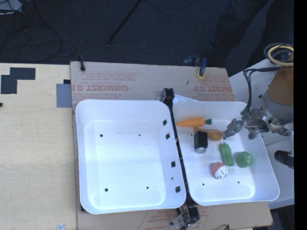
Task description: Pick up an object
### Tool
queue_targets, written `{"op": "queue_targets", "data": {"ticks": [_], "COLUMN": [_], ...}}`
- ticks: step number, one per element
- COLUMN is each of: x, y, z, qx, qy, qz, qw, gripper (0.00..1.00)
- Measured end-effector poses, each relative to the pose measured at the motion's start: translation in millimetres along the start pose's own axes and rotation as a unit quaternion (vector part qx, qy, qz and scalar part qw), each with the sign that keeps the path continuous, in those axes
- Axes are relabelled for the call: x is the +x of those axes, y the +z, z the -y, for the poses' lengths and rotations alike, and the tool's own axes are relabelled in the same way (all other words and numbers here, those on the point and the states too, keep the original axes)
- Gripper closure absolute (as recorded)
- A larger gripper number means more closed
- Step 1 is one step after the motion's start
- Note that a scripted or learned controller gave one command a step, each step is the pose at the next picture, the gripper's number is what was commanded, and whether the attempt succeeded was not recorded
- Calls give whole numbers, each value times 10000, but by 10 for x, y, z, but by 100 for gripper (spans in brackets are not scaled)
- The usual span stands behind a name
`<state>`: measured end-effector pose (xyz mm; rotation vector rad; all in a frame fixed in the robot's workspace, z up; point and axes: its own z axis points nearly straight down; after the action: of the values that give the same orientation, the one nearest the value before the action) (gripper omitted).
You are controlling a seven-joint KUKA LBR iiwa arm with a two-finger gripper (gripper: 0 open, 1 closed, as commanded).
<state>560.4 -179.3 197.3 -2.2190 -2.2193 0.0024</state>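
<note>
We see no object held, so we take the objects in the right-hand shallow white bin as the candidates. The long orange toy carrot with a green tip lies with its long axis running from nine to three o'clock, green end pointing to three o'clock, in the bin's upper part. Just below it, at about five o'clock, the short black cylinder lies with its axis near twelve to six. Beside that, at three o'clock, sits a small brownish-orange lump. Lower, the slim green pod-shaped toy runs roughly from eleven to five o'clock, with the round green ball-like toy just beside it at three o'clock. The red-and-white spotted rounded toy rests at six o'clock from the pod.

The grey arm reaches in from three o'clock, its orange band at the frame's right side. The two-finger gripper hangs just right of the brownish lump; its jaws look slightly parted, with nothing between them.

The left-hand shallow white bin adjoins the first, both on brown printed cardboard.
</note>
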Motion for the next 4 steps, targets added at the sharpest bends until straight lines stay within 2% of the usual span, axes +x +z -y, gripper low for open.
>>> {"op": "queue_targets", "data": {"ticks": [1,2,3,4], "x": [864,1814,1023,506], "y": [1155,31,106,-225], "z": [66,-351,697,343], "qx": [10,-62,33,-22], "qy": [-26,-21,34,15], "qz": [-5,19,-3,17], "qw": [10000,10000,10000,10000], "gripper": [0,0,0,0]}}
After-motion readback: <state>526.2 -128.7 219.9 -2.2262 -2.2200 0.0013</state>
